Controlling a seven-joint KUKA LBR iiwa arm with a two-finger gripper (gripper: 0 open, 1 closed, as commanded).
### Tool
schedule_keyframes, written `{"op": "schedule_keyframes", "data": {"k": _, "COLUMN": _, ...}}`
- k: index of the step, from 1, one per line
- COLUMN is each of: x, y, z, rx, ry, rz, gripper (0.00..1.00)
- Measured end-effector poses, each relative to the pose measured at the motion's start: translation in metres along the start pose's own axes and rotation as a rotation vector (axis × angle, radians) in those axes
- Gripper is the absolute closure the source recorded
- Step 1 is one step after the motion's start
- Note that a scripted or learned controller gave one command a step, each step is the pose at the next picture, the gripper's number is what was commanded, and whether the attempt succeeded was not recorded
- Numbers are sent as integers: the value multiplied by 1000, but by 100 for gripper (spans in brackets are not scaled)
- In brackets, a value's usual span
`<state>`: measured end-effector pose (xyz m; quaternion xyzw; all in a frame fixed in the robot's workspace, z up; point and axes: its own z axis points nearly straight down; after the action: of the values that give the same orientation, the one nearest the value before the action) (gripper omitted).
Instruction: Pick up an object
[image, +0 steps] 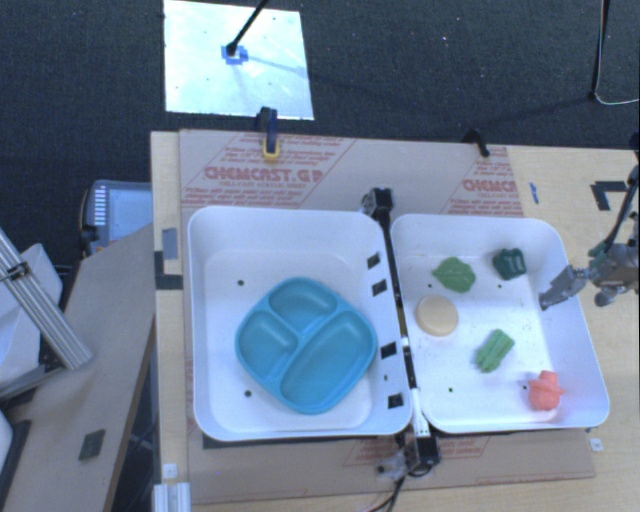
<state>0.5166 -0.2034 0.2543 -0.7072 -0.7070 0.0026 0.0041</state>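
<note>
The left bin (215, 300) holds one blue plate (305, 343) with three compartments, sitting toward the bin's lower right and close to the wall shared with its neighbour; the upper left of that bin's floor is bare. Across the black divider, the right bin (470, 415) carries five small things, well apart from one another: a light green piece (454, 274) near the top, a tan disc (436, 315) below it, near the inner wall, a green stalk (494, 350) in the middle, a dark green pepper (509, 263) up in the far corner, and an orange piece (544, 391) close to the lower right rim. The gripper (556, 291) hangs at the right rim, near the pepper, touching nothing. I cannot tell how wide it stands.
</note>
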Motion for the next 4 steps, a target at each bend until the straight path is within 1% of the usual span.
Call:
{"op": "schedule_keyframes", "data": {"k": 1, "x": 1, "y": 2, "z": -6, "rx": -11, "ry": -3, "rz": -4, "gripper": 0}}
{"op": "schedule_keyframes", "data": {"k": 2, "x": 6, "y": 1, "z": 55, "rx": -7, "ry": -1, "rz": -2, "gripper": 0}}
{"op": "schedule_keyframes", "data": {"k": 3, "x": 1, "y": -5, "z": 115, "rx": -6, "ry": -1, "rz": -1, "gripper": 0}}
{"op": "schedule_keyframes", "data": {"k": 4, "x": 1, "y": -1, "z": 163, "rx": -16, "ry": -1, "rz": 1, "gripper": 0}}
